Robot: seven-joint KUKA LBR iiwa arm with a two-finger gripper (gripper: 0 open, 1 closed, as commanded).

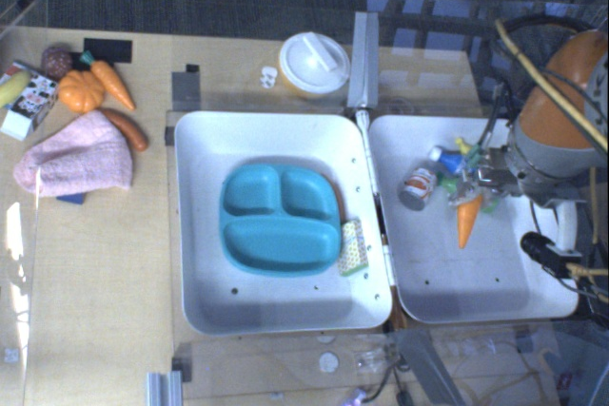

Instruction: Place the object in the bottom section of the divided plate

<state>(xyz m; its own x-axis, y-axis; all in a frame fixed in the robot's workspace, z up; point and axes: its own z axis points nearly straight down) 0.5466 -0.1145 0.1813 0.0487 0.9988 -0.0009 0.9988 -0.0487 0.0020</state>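
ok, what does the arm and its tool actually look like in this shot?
The arm enters from the right: a bulky grey body with a rounded orange band on top. Yellowish and dark cables loop across and above it. The tool is small, dark metal, and sits over the right bin; finer detail is too blurred to make out.

The scene is evenly and brightly lit from above, with soft shadows cast along the lower inside walls of the two white bins [190, 233], a pale glare streak seen at the lower left of the frame, and slight overall softness.
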